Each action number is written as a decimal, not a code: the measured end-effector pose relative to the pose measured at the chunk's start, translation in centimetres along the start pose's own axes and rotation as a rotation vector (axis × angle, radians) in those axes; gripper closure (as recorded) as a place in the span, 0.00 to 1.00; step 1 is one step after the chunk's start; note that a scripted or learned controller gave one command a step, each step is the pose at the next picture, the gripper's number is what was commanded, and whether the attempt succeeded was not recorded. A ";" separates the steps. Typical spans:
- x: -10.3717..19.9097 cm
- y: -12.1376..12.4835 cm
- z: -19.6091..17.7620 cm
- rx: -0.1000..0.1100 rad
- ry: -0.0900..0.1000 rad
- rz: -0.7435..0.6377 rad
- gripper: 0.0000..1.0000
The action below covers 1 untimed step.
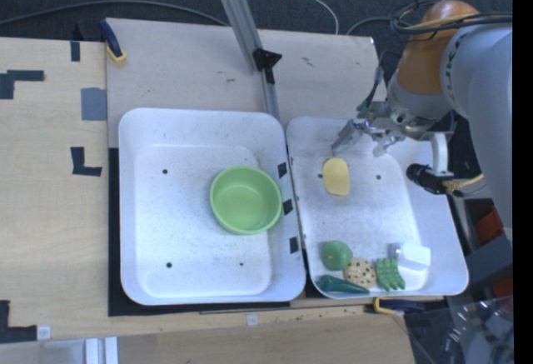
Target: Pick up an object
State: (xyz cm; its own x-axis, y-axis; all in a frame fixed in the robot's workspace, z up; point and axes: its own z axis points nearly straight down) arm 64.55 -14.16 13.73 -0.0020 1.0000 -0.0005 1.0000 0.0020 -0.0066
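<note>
My gripper (pixel 364 142) hangs over the far part of the right bin (pixel 433 221), open, its two fingers spread with nothing between them. A yellow rounded object (pixel 336 177) lies on the bin floor just in front of and to the left of the left finger (pixel 344 137), apart from it. At the bin's near edge sit a green ball (pixel 336 254), a speckled tan piece (pixel 360 272), a teal object (pixel 341 284), a green toy (pixel 388 272) and a white block (pixel 414 256).
A green bowl (pixel 245 200) stands in the left bin (pixel 141 187). A slanted metal pole (pixel 241 12) crosses the back of the bench toward the gap between the bins. Cables lie behind the bench.
</note>
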 end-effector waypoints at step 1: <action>0.1 0.0 5.1 -0.005 -0.001 -0.001 0.00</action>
State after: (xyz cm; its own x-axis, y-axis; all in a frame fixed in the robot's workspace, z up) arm 64.50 -14.06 8.64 -0.0026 1.0000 -0.0018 1.0000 0.0026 -0.0017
